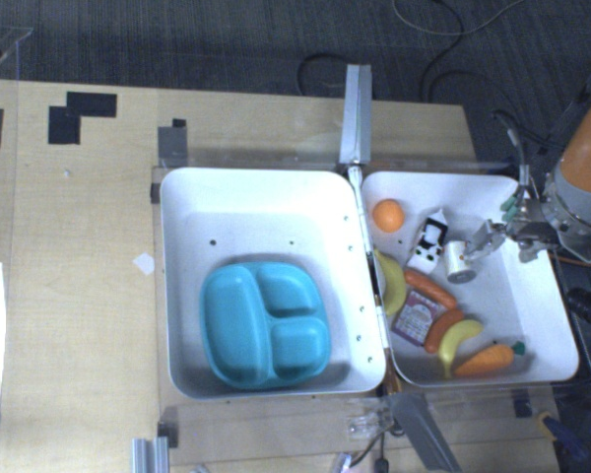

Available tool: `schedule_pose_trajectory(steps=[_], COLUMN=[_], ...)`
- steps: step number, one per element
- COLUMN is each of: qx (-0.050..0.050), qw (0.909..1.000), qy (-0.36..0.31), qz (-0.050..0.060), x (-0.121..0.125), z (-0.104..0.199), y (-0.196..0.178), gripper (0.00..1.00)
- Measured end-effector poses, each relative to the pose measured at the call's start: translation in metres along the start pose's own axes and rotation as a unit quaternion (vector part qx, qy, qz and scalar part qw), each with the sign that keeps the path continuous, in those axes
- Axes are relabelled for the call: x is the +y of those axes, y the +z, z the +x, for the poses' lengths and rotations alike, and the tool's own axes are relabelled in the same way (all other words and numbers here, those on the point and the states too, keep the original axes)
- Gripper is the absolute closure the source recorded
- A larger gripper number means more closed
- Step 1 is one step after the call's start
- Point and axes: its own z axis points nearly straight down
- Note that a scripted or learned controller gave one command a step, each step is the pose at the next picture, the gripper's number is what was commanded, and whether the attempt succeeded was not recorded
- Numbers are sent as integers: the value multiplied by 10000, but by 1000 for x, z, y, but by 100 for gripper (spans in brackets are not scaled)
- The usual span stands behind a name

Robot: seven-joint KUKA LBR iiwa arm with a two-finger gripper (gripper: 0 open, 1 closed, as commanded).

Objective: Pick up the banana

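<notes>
Nearest the bottom edge, in the right bin (561, 313), an orange carrot (485, 360) lies along the lower wall. The banana (458, 338) rests just beside it, at the frame's lower right. It is short and curved, bright yellow shading to green at one tip, smooth and waxy-looking, and I judge it to be a toy. It seems to lean against the carrot and against a reddish sausage (435, 292) above it, so the things here look tumbled together rather than set out. That crowding matters, since coming straight down on the banana could nudge its neighbours.

A purple packet (417, 318) lies flat just left of the banana. Further left, a second yellowish curved piece (392, 282) hugs the wall between the bins. It may be another banana, but I cannot tell. Level with these, the left bin (177, 264) holds a blue divided tray (266, 323).

Higher up in the right bin a small silver can (458, 261) lies tilted beside a black-and-white carton (430, 239).

My gripper (497, 233) hangs to the upper right of the can, near it and apart from the banana. I cannot tell whether it is released or clenched, and I see nothing held in it. I judge the pick not yet begun.

Farthest, an orange (388, 215) sits in the bin's upper left corner, on the wooden table (79, 264).
</notes>
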Motion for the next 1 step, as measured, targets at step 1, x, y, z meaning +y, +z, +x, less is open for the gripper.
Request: schedule_pose_trajectory(steps=[1], qx=[1], qw=[9970], qy=[-770], qz=[5], x=[-42], z=[-13], y=[86], gripper=[0])
